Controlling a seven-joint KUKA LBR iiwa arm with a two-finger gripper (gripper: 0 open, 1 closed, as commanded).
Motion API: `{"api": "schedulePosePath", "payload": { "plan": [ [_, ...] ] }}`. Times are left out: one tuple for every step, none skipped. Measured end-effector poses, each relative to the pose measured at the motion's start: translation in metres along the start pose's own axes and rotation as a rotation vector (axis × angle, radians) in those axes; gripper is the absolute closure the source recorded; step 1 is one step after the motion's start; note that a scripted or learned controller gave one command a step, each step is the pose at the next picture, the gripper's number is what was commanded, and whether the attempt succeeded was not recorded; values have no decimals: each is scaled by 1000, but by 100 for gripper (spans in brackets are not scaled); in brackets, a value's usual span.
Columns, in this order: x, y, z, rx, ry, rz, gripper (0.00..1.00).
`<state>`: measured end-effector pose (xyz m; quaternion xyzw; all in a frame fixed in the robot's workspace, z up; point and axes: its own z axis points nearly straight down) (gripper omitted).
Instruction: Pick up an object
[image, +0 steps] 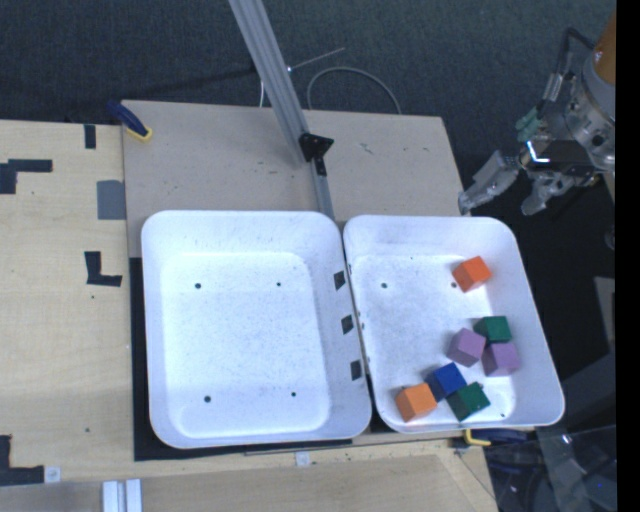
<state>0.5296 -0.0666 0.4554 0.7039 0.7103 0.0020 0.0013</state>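
Parked off the upper right corner of the right bin (520, 245), above bare floor rather than the counter (200, 170); jaws (508, 188) spread wide, nothing between the fingers.

Seven blocks in that bin, all toward its right side: upper orange block (471, 272) alone near the back; green block (492, 327) touching two purple blocks (466, 346) and (501, 357); blue block (447, 379) wedged between the lower orange block (416, 401) and a second green block (468, 400) at the front wall. Left bin (160, 250) bare.

Likely step: approach, no target committed yet.

Risks, as judged: descending into the packed front cluster could land a finger on a neighbour and shove blocks instead of straddling one; closing on two at once, then losing both on the lift; clipping the bin rim on entry from that corner. Safest pick probably the lone orange one, well apart from the rest.
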Motion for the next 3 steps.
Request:
{"api": "schedulePosePath", "payload": {
  "plan": [
    [78, 20, -57, -2, 0, 0, 0],
    [70, 4, -38, 8, -1, 10, 0],
    [133, -26, 103, 15, -2, 5, 0]
  ]
}}
